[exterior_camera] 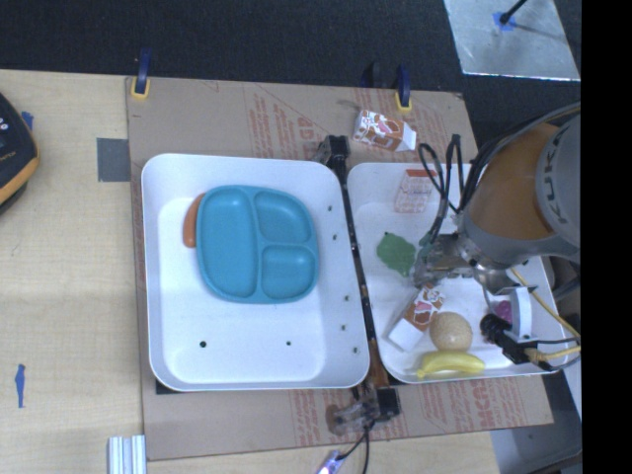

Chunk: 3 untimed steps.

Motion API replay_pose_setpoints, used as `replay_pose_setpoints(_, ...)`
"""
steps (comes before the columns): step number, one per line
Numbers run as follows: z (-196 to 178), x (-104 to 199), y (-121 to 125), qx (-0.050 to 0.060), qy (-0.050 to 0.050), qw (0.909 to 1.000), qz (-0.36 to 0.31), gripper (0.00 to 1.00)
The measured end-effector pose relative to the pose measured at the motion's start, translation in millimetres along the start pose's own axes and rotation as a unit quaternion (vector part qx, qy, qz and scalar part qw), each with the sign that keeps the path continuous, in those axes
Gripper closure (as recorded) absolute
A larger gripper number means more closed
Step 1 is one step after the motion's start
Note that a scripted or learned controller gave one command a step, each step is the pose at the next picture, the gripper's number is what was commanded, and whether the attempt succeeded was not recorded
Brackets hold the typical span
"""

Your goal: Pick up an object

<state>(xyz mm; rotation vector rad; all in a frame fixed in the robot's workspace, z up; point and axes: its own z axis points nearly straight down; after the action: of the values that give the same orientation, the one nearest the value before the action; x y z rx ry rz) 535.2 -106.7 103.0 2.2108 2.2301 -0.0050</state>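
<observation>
End effector [432, 262] over red-printed packet [426, 307], its writing illegible

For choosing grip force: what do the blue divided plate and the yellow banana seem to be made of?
Blue divided plate: probably molded plastic, smooth and matte, with an even color and rounded compartments. Yellow banana: likely a plastic toy, uniform yellow with a slight sheen; too small to be sure.

The light is even and rather soft from above, so the white bins [163, 265] look bright with only weak shadows at their walls, while the whole picture is slightly blurred and grainy.
</observation>
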Motion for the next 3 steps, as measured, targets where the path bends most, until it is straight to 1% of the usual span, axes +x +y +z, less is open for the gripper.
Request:
replay_pose_setpoints(1, 11.3, -74.1, 47.8, 0.000, 0.001, 1.0000, 0.003, 1.00)
replay_pose_setpoints(2, -68.2, -34.8, 63.0, -0.001, 0.002, 1.0000, 0.002, 1.00)
replay_pose_setpoints(3, -67.0, -35.1, 62.1, 0.001, 0.002, 1.0000, 0.002, 0.00)
